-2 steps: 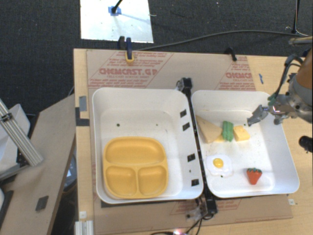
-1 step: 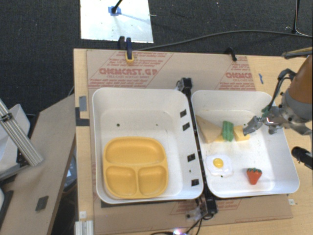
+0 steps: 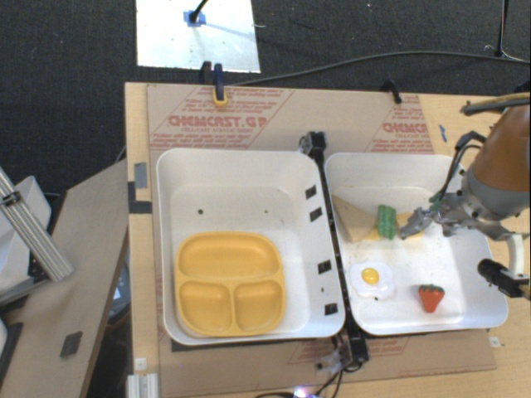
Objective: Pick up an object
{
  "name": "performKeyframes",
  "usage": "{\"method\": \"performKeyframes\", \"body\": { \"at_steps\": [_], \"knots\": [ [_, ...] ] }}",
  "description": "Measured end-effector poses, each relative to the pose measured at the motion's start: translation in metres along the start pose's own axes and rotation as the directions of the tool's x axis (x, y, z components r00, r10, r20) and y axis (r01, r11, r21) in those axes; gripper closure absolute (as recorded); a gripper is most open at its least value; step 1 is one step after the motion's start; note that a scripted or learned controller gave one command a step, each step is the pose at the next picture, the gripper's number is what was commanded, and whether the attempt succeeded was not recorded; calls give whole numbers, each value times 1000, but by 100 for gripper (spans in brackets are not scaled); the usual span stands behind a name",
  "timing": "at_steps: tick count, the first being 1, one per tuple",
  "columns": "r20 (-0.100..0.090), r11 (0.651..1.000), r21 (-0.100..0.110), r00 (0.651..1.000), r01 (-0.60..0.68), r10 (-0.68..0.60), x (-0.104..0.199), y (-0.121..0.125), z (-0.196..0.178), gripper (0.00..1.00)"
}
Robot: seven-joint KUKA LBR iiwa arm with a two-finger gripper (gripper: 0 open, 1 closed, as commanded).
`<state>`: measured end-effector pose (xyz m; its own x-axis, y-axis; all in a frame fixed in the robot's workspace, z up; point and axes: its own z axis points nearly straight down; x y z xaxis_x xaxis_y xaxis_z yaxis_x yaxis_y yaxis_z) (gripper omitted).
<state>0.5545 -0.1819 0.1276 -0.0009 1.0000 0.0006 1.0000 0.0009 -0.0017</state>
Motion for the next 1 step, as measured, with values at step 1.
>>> {"method": "performKeyframes", "body": {
  "at_steps": [1],
  "knots": [
    [0, 1000, 0, 1000, -1, 1, 0, 0, 46, 0]
  ]
}}
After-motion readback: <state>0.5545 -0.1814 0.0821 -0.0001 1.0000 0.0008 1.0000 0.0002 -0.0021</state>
